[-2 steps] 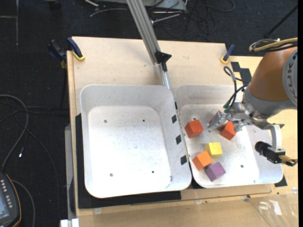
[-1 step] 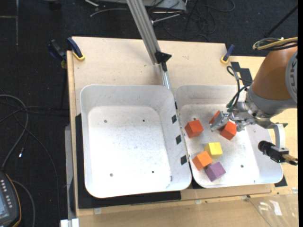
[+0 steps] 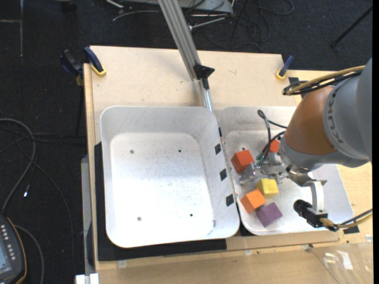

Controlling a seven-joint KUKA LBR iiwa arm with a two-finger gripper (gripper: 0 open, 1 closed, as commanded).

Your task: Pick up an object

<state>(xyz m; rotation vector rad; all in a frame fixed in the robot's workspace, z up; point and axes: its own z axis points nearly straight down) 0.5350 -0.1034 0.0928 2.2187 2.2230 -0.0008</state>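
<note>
Beside red block (image 3: pixel 242 160), end effector (image 3: pixel 265 169).

Robotics lab, plywood bench (image 3: pixel 154 76) clamped at its corners, two white bins (image 3: pixel 118 129) mid-frame, aluminium pole (image 3: pixel 177 28) from the top, loose cables (image 3: pixel 23 152) on dark carpet at left

The bench (image 3: pixel 154 78) is surfaced in pale, matt wood board. Both bins (image 3: pixel 118 123) are formed of white, smooth plastic, finely speckled with dark marks. The blocks (image 3: pixel 243 160) are finished in matt, flat colour. The arm (image 3: pixel 349 117) is clad in smooth grey casing, with a glossy orange band (image 3: pixel 311 123). A ribbed metal bar (image 3: pixel 177 31) is seen above.
</note>
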